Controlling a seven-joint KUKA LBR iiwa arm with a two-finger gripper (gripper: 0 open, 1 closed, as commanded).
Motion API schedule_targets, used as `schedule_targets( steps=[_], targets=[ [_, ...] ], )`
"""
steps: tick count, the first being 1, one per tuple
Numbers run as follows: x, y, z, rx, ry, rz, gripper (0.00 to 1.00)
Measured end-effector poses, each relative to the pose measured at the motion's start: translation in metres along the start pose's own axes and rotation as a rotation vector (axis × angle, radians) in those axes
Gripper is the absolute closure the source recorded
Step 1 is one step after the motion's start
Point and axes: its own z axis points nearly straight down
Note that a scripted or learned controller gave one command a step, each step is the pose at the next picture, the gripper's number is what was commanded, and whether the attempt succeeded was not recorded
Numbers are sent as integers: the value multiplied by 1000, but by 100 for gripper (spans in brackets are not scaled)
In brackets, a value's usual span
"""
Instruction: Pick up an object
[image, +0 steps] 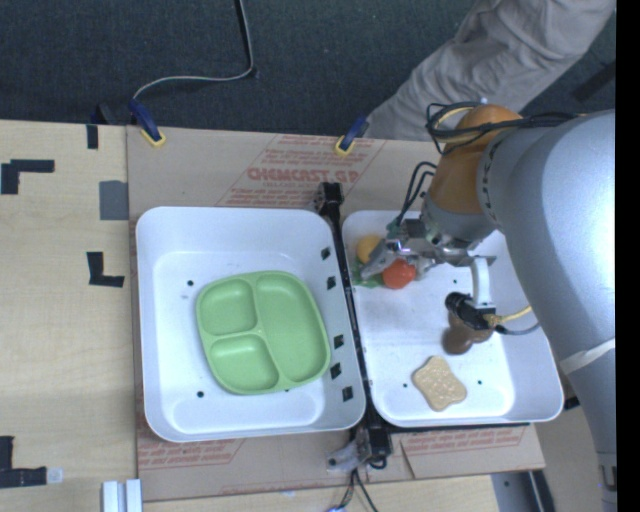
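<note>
Three small items, a red tomato-like piece (399, 274), a yellow piece (369, 246) and something green, crowd under the hand (392, 256) in the right bin (520, 390); finger state indeterminable; risk: nudging neighbours, closing on nothing.

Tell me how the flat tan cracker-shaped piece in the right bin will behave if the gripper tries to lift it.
The flat tan cracker-shaped piece lies low on the right white bin floor, so fingers may struggle to get under it. It looks stiff and probably light. Being flat, it should slide rather than roll.
</note>
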Motion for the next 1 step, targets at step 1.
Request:
schedule_targets(
  steps=[1],
  targets=[
    [0,0,-11,2,-1,0,100]
  ],
)
